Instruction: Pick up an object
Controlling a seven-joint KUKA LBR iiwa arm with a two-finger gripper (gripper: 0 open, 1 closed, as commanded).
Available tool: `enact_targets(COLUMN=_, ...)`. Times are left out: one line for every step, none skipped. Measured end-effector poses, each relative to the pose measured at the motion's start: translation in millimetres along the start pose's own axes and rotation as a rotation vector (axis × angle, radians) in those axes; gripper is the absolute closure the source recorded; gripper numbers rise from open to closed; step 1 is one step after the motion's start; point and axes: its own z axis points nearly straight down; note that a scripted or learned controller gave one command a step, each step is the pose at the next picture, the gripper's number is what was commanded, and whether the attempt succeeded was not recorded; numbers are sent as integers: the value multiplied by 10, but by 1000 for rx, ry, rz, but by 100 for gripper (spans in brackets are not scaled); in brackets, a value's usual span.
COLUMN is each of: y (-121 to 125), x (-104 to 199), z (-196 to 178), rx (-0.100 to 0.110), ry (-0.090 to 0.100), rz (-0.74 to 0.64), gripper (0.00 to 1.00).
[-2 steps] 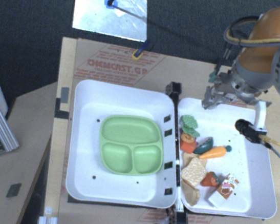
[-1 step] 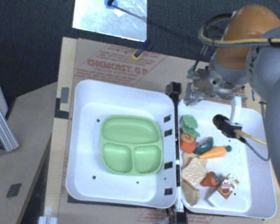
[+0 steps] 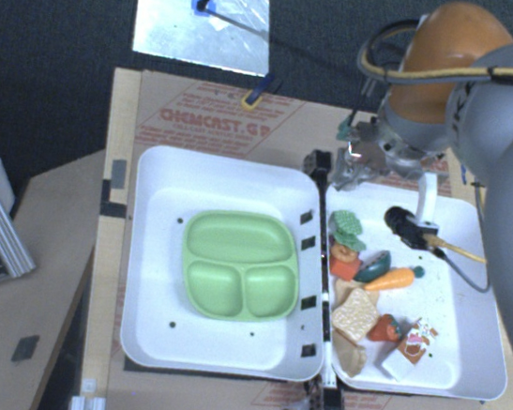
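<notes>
My gripper [image 3: 351, 168] hangs over the far left corner of the right bin [image 3: 471, 362], above the toys and touching none of them. Just below it lies a green leafy toy [image 3: 346, 227], with a small orange and red piece [image 3: 346, 256] beneath that. An orange carrot [image 3: 390, 279] lies beside a dark teal piece [image 3: 377, 263] in the bin's middle. Nearer the front sit a tan cracker [image 3: 355, 312], a red piece [image 3: 384, 328], a white and red packet [image 3: 410, 347] and a beige piece [image 3: 347, 355].
The left bin [image 3: 149, 260] holds a green divided tray [image 3: 238, 265]. A black hinged divider [image 3: 319, 274] runs between the two bins. The arm's grey body fills the upper right. A shiny sheet [image 3: 206, 12] lies behind the bench.
</notes>
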Motion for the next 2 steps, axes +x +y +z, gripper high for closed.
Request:
enact_targets(y=91, x=-129, z=-96, rx=0, ry=0, rz=5, gripper=100)
enact_targets(y=154, x=-103, z=34, rx=1, ry=-1, rz=2, gripper=100)
